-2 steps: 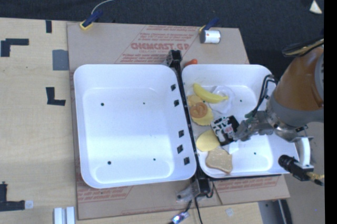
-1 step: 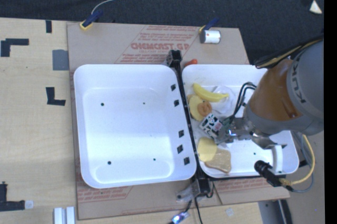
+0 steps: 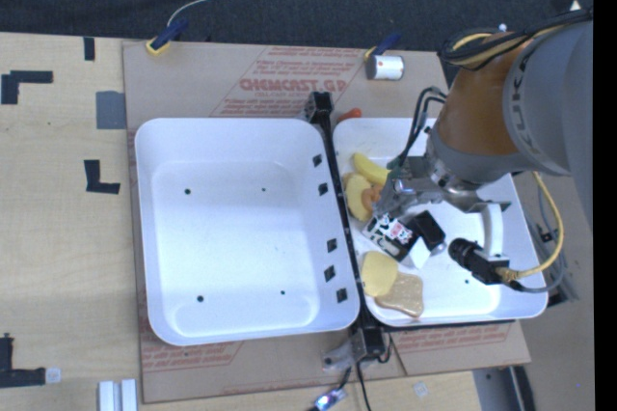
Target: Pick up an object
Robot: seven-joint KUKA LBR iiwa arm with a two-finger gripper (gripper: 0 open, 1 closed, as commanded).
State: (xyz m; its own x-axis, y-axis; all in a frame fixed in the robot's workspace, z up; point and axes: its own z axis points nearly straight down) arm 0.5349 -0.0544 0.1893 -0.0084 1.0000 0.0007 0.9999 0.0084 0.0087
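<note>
The right bin (image 3: 453,308) holds a cluster of objects along its left side. A yellow banana-like piece (image 3: 366,167) lies at the top, with a yellow-orange round thing (image 3: 359,198) just below it. A small black-and-white item with red marks (image 3: 393,232) sits in the middle. Near the front lie a pale yellow lump (image 3: 379,274) and a tan bread-like piece (image 3: 403,295). My gripper (image 3: 395,198) reaches down from the right over the cluster, right above the black-and-white item and beside the orange round thing. The wrist hides its tips.
The left bin (image 3: 231,235) lies beside the right one, split from it by a black clamp strip (image 3: 333,206). The arm's grey body and orange band (image 3: 492,110) cover the right bin's upper right. A black connector with a yellow cable (image 3: 477,262) hangs over the bin's right part.
</note>
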